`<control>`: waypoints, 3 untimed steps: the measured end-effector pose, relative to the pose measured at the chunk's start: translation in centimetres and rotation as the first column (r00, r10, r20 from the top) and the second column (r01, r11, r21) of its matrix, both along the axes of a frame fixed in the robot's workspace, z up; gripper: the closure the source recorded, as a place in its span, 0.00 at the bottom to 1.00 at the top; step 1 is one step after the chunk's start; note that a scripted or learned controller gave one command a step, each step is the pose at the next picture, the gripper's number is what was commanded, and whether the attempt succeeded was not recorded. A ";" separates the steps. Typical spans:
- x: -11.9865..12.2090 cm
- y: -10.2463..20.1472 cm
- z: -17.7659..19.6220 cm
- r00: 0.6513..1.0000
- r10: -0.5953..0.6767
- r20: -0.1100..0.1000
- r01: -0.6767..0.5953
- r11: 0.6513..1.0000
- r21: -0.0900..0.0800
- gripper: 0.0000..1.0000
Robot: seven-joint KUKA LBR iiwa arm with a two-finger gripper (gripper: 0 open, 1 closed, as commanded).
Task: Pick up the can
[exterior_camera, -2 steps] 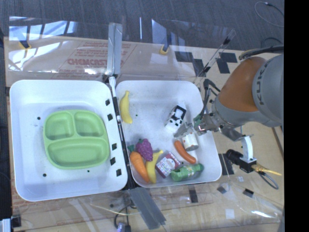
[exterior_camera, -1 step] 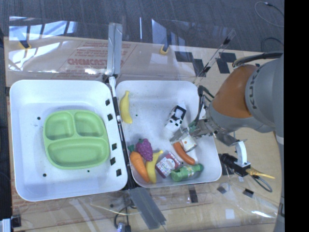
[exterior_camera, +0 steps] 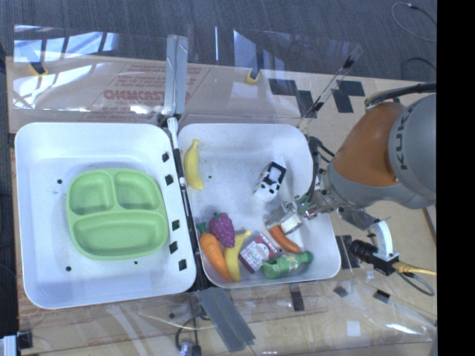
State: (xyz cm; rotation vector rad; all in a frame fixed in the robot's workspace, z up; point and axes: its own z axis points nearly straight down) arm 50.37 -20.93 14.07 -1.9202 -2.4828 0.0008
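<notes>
The grey two-finger gripper (exterior_camera: 291,217) of the grey arm with its orange band (exterior_camera: 371,154) hangs low over the right side of the right-hand shallow white bin (exterior_camera: 245,136), its metal tip close above a small orange carrot (exterior_camera: 284,239); whether the gripper is open or closed cannot be told from this angle, and nothing is seen held in it. Just to the upper left of the tip lies a small black-and-white toy cow (exterior_camera: 269,181), apart from the gripper. Below the tip, near the bin's lower edge, the small red-and-white can with a printed label (exterior_camera: 257,253) lies on its side, touching a green vegetable-shaped toy (exterior_camera: 288,265) on its right and a yellow banana (exterior_camera: 236,254) on its left. A larger orange carrot (exterior_camera: 214,256) and a purple bunch of grapes (exterior_camera: 222,228) sit further left, near the divider. A second yellow banana (exterior_camera: 193,165) lies alone at the bin's upper left. In the left-hand shallow white bin (exterior_camera: 44,273) rests a light green three-compartment plastic plate (exterior_camera: 116,213).
</notes>
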 end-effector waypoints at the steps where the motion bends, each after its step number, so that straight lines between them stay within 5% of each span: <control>1: -0.3 -0.2 1.8 1.000 -0.003 0.004 0.003 1.000 -0.003 0.00; 2: -2.6 -0.1 0.2 0.967 0.254 0.003 -0.254 0.967 -0.001 0.00; 3: -2.3 0.7 5.7 1.000 0.021 0.005 -0.021 1.000 -0.004 0.00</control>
